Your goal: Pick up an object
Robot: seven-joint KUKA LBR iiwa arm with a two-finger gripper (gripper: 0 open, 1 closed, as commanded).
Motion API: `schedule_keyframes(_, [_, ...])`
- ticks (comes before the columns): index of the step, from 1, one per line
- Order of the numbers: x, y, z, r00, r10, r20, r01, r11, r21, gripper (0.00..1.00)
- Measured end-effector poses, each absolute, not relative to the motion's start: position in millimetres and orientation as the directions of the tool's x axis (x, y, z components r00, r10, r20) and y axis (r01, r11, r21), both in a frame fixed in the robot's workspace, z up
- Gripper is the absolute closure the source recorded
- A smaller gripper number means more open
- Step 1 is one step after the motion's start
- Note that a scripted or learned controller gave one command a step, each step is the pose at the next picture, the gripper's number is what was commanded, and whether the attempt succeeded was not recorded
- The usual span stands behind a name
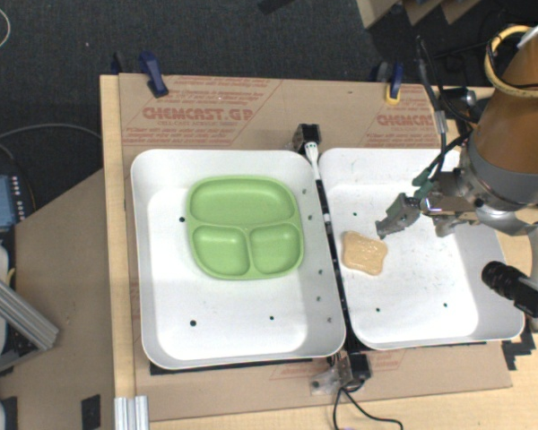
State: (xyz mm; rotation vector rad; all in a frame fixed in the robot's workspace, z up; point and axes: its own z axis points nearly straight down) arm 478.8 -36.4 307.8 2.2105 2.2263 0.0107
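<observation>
Risk lies mostly in alignment; the gripper [396, 220] hangs above the right bin [448, 325] with its fingers parted and nothing between them; the tan sponge-like piece [364, 253], the likely pick, lies just below and to its left, so a straight descent could miss it or clip one edge and nudge it toward the bin wall.

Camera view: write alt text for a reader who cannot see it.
A grey robot arm's gripper hovers over the right white bin, just above and right of a tan sponge-like piece lying there. The left bin holds a green divided plate.
</observation>
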Motion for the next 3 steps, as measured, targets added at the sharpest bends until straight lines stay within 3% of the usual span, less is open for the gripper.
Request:
schedule_keyframes(1, [480.3,-40,313,0.000,1.000,-0.001,1.000,0.000,0.004,1.00])
schedule_keyframes(2, [480.2,54,400,-0.011,1.000,0.003,1.000,0.011,0.012,1.00])
schedule_keyframes(3, [479.6,96,439,-0.006,1.000,0.002,1.000,0.006,0.006,1.00])
